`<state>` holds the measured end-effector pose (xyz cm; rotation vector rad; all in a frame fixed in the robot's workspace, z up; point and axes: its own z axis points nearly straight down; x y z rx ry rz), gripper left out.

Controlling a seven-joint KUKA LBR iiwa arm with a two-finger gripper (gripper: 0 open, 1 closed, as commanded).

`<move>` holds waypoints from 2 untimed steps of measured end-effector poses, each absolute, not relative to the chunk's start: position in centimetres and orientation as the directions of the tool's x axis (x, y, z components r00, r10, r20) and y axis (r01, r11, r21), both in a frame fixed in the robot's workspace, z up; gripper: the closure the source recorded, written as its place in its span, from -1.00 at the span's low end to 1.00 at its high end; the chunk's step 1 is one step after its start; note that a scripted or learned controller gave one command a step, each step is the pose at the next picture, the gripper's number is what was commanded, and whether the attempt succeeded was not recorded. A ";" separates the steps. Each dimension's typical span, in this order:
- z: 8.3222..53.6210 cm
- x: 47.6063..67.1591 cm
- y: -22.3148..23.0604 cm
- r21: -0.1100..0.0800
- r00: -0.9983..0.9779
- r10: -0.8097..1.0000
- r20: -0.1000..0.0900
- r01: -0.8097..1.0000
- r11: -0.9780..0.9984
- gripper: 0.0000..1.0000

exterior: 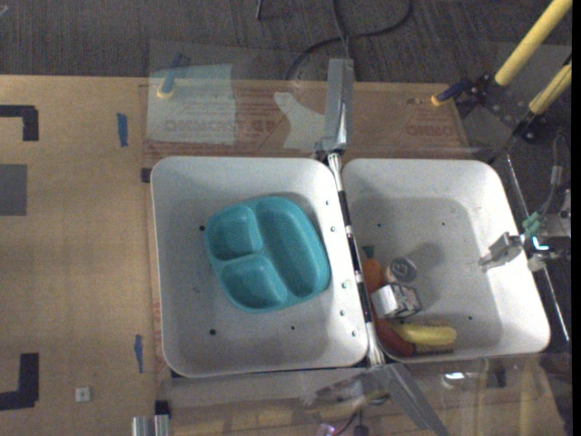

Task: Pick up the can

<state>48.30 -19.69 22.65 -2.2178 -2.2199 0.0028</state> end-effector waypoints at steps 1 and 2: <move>8.7 48.2 -17.7 0.008 0.006 1.000 -0.002 1.000 -0.006 -1.00; 8.7 48.2 -17.8 0.008 0.007 1.000 -0.001 1.000 -0.007 -1.00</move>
